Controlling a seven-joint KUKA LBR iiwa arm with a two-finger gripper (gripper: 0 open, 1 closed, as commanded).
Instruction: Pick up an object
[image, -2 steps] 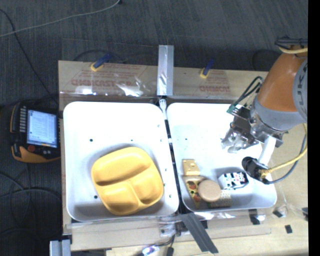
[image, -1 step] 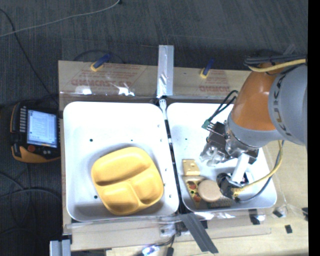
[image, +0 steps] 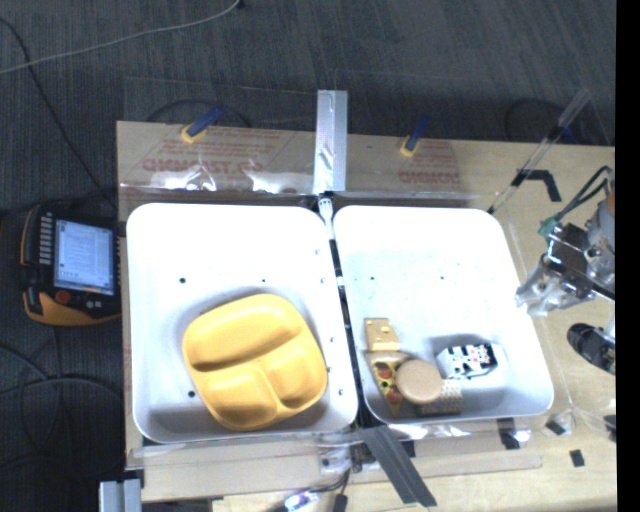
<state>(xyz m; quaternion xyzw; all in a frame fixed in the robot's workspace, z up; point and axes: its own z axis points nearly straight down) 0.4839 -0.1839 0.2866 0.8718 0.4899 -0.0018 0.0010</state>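
Evidently the pick has not begun in earnest: the end effector hangs at the far right, outside the right bin and just beyond its right wall, with nothing between its fingers that I can make out, and from where I stand I cannot tell whether it is parted or closed, since the metal parts there blur together. So I would judge this as the approach step, with the choice of object not yet made. The nearest candidates lie to its left and toward the front of that bin: a small black-and-white patterned object closest, then a round tan disc touching or overlapping a flat printed card or packet, and a tan block just behind them against the bin's inner wall. Much farther left, in the left bin, sits a yellow divided tray, large and shallow, probably awkward for two fingers. The next move calls for swinging in over the right bin's wall, centring above one item, and descending with the fingers spread; the clustered disc and card look harder to separate than the lone patterned object. Both bins rest on the wooden surface.
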